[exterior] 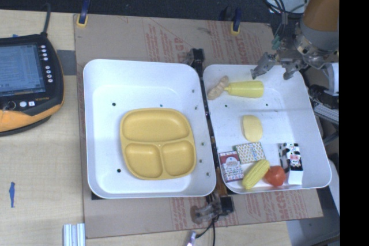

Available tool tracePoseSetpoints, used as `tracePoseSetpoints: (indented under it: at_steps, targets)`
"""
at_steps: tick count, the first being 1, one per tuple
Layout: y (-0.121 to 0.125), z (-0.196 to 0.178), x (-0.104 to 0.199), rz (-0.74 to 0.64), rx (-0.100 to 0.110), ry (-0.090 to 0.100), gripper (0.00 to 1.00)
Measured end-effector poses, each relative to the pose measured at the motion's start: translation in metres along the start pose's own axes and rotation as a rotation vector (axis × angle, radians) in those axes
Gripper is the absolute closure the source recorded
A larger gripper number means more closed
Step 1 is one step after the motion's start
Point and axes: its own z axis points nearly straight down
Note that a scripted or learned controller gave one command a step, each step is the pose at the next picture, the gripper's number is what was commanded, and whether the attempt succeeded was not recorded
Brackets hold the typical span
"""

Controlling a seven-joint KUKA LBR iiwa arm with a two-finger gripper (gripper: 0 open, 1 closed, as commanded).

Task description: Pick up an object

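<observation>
Yellow squeeze bottle [245,89] lies on its side near the far edge of the right bin [300,102]. The tool [275,69] hangs wide open beside it, holding nothing.

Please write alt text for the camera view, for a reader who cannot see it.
An open two-finger gripper hovers over the right white bin, near a yellow plastic bottle. The left white bin holds a yellow three-compartment tray.

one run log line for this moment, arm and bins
gripper: open, nothing held, over right bin far edge | nearest: yellow bottle | left bin: yellow tray
</observation>
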Motion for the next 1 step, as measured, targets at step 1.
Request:
tracePoseSetpoints:
  at_steps: [1]
  targets:
    - [-0.0596,0.054,0.0509,-0.002,0.003,0.0,0.0]
